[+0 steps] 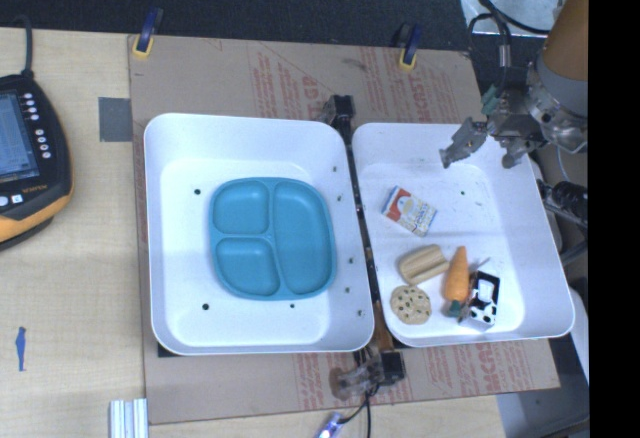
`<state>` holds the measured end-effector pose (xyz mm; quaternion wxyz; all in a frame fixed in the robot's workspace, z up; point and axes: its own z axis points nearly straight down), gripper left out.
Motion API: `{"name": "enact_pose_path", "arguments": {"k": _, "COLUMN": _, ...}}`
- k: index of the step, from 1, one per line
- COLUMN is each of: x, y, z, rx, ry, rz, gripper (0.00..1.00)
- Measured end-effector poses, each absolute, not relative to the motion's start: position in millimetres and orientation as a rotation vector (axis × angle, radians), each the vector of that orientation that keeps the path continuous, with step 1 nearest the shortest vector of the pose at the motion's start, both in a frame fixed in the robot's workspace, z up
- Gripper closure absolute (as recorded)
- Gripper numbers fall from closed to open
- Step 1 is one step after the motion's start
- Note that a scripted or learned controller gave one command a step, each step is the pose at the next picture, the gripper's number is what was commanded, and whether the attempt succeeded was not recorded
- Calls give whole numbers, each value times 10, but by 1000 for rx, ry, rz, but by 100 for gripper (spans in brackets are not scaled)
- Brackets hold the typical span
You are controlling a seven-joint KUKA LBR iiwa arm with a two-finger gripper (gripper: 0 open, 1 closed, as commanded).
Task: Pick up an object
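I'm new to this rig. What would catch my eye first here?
The blue divided plate fills the middle of the left bin. Small items cluster at the right bin's near end: a carrot, a cookie. The hand hovers over that bin's far end.

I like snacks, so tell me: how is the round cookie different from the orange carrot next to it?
The round tan cookie with dark chips is flat and circular, while the orange toy carrot with a green tip is long and tapered. The cookie is speckled brown; the carrot is plain bright orange. The cookie lies nearer the bin's left side, the carrot to its right. Both rest in the right white bin.
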<state>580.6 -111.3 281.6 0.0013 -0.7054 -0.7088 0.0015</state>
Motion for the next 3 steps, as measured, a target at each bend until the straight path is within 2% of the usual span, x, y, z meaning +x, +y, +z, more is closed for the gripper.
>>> {"name": "enact_pose_path", "arguments": {"k": 1, "x": 5526, "y": -1036, "z": 1361, "rx": -2212, "ry": -2225, "rz": 8, "gripper": 0}}
{"name": "enact_pose_path", "arguments": {"k": 2, "x": 5086, "y": -990, "z": 911, "rx": -2213, "ry": -2225, "rz": 5, "gripper": 0}}
{"name": "enact_pose_path", "arguments": {"k": 3, "x": 5270, "y": -974, "z": 918, "rx": -2214, "ry": -2227, "rz": 4, "gripper": 0}}
